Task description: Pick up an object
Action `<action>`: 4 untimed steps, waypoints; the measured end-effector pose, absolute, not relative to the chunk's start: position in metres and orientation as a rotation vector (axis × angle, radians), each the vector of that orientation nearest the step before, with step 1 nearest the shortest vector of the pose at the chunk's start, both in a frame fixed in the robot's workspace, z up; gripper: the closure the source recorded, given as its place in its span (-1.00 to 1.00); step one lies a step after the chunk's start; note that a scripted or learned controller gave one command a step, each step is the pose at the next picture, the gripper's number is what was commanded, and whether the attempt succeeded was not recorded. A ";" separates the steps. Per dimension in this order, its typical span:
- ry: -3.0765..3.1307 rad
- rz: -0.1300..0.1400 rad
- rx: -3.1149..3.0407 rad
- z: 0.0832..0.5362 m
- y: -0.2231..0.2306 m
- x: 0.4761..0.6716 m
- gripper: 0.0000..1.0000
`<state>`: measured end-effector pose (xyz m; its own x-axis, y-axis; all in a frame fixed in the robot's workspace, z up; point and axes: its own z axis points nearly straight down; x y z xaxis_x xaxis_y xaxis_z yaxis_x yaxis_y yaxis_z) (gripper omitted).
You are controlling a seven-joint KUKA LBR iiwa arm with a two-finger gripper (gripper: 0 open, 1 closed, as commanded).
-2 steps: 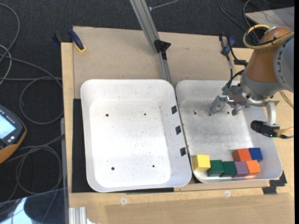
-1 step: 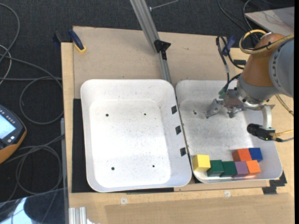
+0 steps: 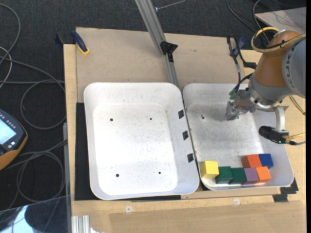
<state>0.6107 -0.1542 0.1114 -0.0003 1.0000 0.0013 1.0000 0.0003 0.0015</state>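
Several small blocks lie along the front edge of the right bin: a yellow block, two green blocks, a purple block, two orange blocks and a blue block. My gripper hangs over the back half of the right bin, well behind the blocks. Nothing shows between its fingers.
The left bin sits beside the right one, joined by black clips. A slanted metal pole rises behind the bins. Cables and a handheld device lie on the floor to the left.
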 end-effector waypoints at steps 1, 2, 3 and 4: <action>2.219 0.005 2.217 0.156 -0.154 0.608 1.00; 2.218 0.008 2.213 0.221 -0.152 0.612 1.00; 2.220 0.005 2.216 0.256 -0.152 0.614 1.00; 2.231 0.001 2.218 0.244 -0.094 0.608 1.00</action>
